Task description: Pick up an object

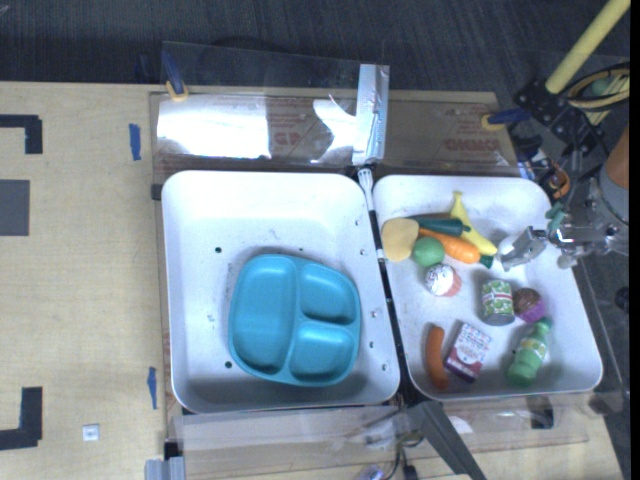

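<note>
The approach step is judged under way: the metal two-finger claw (527, 245), its grip state impossible to tell, is poised at three o'clock of the right shallow white bin (590, 353), and a descent onto the small green-labelled can (497, 301) is called for next.

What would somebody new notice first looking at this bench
The big blue divided plate lying alone in the left bin catches the eye first. Next comes the right bin, crowded with small toy foods, an orange carrot and a green bottle among them. The hand sits over that bin's right side.
</note>
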### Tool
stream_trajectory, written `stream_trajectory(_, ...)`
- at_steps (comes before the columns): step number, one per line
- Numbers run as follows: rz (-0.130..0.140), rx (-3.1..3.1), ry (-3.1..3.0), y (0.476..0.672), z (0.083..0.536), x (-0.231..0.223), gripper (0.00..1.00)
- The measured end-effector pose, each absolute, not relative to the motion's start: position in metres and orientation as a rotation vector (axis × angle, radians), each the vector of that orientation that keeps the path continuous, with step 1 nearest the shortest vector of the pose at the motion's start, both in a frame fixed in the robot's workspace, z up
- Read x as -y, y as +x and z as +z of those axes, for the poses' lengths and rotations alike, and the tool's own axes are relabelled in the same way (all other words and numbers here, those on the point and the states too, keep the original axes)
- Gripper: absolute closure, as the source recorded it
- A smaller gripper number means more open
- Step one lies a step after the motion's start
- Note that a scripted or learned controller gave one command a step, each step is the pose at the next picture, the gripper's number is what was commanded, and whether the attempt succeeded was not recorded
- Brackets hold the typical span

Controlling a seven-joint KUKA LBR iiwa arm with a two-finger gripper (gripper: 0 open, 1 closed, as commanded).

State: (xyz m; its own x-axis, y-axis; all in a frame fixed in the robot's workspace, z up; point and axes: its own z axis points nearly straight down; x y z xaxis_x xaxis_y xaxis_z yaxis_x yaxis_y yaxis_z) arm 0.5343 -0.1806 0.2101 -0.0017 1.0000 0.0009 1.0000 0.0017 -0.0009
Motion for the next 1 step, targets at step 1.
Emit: stream_trajectory(1,0.001,2.336,-2.097,0.5668,0.0941,0.1847,0.0)
